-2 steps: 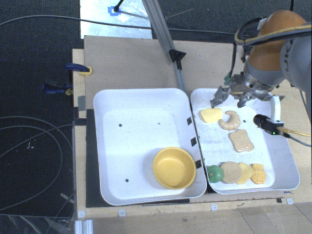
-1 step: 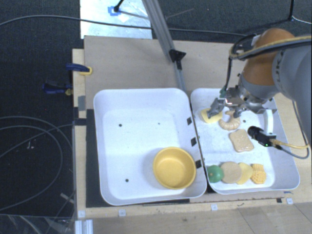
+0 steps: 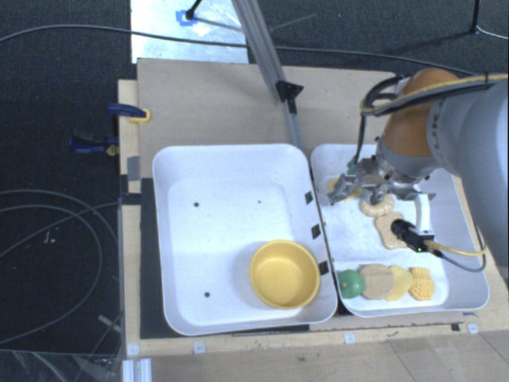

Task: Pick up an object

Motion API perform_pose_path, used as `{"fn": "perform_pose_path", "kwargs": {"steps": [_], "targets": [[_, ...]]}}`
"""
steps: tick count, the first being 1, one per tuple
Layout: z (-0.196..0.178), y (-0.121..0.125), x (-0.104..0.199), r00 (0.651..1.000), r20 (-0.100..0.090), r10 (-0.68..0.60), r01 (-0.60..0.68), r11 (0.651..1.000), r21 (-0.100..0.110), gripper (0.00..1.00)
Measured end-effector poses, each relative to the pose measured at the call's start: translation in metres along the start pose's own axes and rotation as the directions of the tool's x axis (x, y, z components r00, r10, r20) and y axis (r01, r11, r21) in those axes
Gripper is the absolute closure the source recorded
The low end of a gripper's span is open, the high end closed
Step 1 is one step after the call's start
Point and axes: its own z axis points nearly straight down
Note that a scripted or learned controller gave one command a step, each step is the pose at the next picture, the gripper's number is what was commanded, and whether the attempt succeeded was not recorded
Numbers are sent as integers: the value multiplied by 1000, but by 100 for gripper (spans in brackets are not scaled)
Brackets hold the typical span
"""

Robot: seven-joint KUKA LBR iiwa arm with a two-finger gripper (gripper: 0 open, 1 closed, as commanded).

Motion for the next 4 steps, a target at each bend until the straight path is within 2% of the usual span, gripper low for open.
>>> {"fn": "perform_pose_path", "kwargs": {"steps": [1, 2, 4], "targets": [[-14, 2, 0, 1000, 0, 1, -1, 1000, -6, 100], [-75, 4, -9, 1000, 1, 1, -1, 1000, -9, 100], [-181, 0, 6, 1000, 0, -6, 6, 1000, -8, 100]]}}
